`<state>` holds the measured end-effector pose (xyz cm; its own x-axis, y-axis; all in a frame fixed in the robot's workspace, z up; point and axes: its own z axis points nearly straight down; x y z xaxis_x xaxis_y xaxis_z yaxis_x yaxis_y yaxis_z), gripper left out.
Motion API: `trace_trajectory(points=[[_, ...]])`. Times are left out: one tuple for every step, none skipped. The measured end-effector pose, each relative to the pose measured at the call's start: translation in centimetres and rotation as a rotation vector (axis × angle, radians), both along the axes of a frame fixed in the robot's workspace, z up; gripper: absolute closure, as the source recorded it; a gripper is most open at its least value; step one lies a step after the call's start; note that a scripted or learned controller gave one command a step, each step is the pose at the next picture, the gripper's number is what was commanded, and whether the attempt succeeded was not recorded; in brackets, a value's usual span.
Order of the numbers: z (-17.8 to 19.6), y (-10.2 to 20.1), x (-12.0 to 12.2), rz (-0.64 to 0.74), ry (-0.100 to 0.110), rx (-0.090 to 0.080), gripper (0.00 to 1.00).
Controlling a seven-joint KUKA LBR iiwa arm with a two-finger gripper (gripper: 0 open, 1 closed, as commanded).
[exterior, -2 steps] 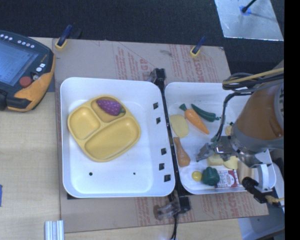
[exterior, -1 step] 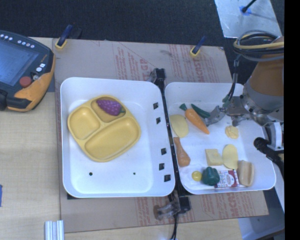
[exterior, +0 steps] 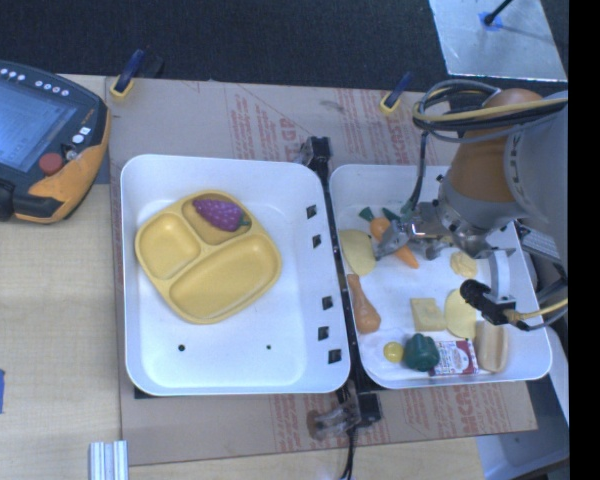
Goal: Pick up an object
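— While reading the bench from the left, passed over the teach pendant [exterior: 35, 138] and then the left bin [exterior: 230, 358], home to a yellow divided plate [exterior: 208, 268] with purple grapes [exterior: 220, 211] in its far compartment. Well apart from the arm, so judged no target there.

— Agreed. Moved on to the right bin [exterior: 380, 186]?

— Did. Met a pale yellow slice [exterior: 357, 251] by the left wall and a long carrot [exterior: 363, 306] below it. Then found a small carrot piece [exterior: 408, 258] just beside the gripper [exterior: 417, 236]. Took that piece for the likeliest object.

— And as to the gripper — wide or narrow?

— Could not tell; blurred and half tucked under the wrist. Saw nothing plainly held.

— Advice for the pick, then?

— Would have centred over the small carrot piece and set the grip across its narrow width, not along it. Would have come straight down and closed gently, it being rounded and, by the look of it, apt to roll. Would have kept off the green scrap [exterior: 366, 213] nearby. Further right, noted a cheese square [exterior: 427, 313], a green pepper [exterior: 420, 352] and a red packet [exterior: 456, 358] crowded together — judged those riskier.
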<state>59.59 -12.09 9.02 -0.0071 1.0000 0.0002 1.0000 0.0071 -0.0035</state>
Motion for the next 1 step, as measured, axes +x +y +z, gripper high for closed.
trace_trajectory(points=[[1.23, -0.15, -0.12, 0.0, 0.002, 0.0, 1.0]])
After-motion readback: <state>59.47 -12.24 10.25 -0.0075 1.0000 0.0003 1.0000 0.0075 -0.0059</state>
